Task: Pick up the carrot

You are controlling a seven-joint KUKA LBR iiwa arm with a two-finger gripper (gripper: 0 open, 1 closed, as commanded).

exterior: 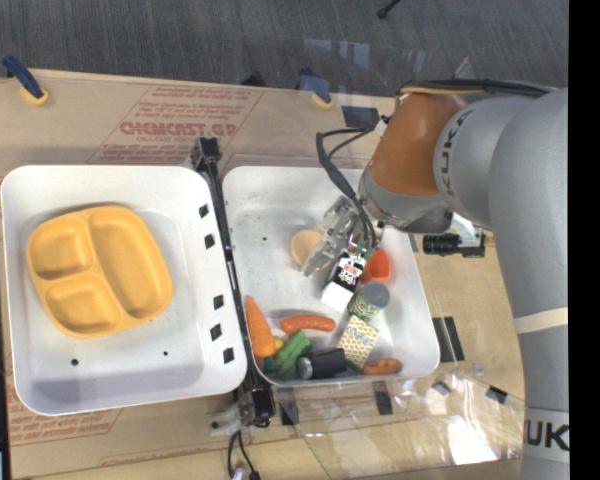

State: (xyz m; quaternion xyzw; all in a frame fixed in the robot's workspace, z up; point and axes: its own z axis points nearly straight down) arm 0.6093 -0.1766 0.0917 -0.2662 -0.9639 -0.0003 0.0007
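The carrot is orange and tapered, and lies against the left wall of the right bin, near its front. My gripper hangs over the middle of that bin, up and to the right of the carrot and well apart from it. It points down-left, close to a tan round piece and a white block. Nothing shows held between its fingers.
The right bin's front holds a red sausage, a green vegetable, a black cylinder, a patterned can, a red item and another orange piece. A yellow divided plate lies in the left bin.
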